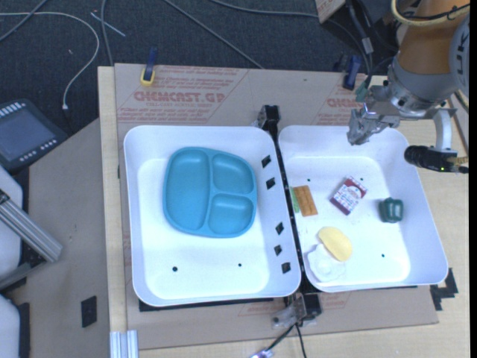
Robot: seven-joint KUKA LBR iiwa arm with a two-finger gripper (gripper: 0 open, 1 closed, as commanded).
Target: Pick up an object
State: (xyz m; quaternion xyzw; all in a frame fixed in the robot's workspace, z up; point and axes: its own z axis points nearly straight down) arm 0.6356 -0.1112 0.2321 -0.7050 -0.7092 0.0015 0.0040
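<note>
Resting on cardboard-topped bench (186,92), two white bins (141,200); dark carpet (223,13) behind; tool (363,131) state unclear

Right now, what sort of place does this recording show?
Probably a robotics lab bench: two shallow white bins on a cardboard-covered bench, loose cables on dark carpet, and a grey arm's two-finger gripper above the right bin.

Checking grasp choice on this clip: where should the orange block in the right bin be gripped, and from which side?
Judging by its pose, grip the orange block across its short width, coming straight down from above. It lies flat, long axis running roughly up-down in the view, with bare bin floor on its right; the divider sits close on its left, so keep fingers narrow.
</note>
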